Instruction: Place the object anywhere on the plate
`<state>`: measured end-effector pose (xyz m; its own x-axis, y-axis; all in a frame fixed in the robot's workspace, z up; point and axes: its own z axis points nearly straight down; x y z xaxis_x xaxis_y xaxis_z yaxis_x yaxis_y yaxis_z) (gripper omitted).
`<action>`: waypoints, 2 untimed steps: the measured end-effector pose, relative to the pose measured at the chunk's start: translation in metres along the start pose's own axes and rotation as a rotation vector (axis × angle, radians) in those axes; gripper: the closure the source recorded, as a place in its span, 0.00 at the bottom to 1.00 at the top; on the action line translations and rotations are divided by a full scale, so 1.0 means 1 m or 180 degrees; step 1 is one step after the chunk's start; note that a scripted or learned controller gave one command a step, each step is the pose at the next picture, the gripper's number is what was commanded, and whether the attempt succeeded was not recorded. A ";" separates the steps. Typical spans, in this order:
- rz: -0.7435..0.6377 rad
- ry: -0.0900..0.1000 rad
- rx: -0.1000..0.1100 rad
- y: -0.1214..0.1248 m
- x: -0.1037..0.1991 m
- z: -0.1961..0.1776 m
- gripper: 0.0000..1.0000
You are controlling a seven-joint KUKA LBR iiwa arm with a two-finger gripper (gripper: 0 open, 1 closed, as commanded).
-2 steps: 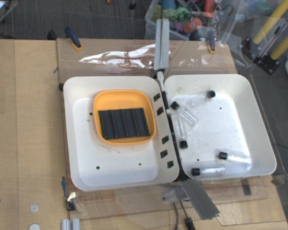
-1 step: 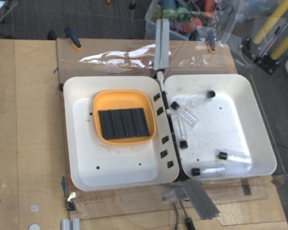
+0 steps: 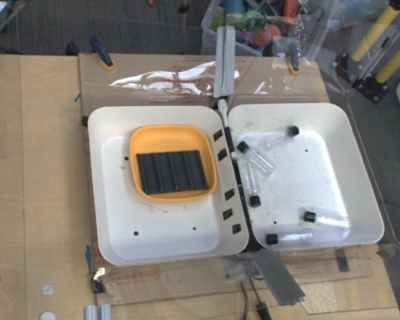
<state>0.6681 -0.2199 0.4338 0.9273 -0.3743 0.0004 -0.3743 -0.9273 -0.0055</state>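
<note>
**A:** Eyes on the black ridged block. It's lying flat on the orange plate, grooves running top to bottom, and it fills most of the plate's floor.

**B:** Square on it, too. Its long side runs across the plate, with orange rim showing all the way round.

**A:** And the plate sits in the left bin, toward that bin's upper middle, with bare white floor below it.

**B:** What about the pincer, is it spread or pressed together?

**A:** Can't tell, so no call from me.

**B:** Over to the right bin, then. There are clear tubes with black caps scattered in it. A cluster of them lies near the divider, fanned out and overlapping.

**A:** Two more tubes lie along the near wall, one almost touching it and the other just above it toward the corner.

**B:** The two bins are pressed side by side, with a row of small black tabs down the seam.

**A:** Both sit on the wooden desk. A crinkled sheet of clear film is behind the left bin, and a grey metal bar stands at the top of the seam.

**B:** Beyond the desk, there's a clear tub of colourful toys on the dark floor.
</note>
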 end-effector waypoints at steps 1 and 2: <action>-0.0597 -0.0004 0.0001 0.000 0.000 0.000 1.00; -0.0599 -0.0004 0.0002 0.000 0.000 0.000 1.00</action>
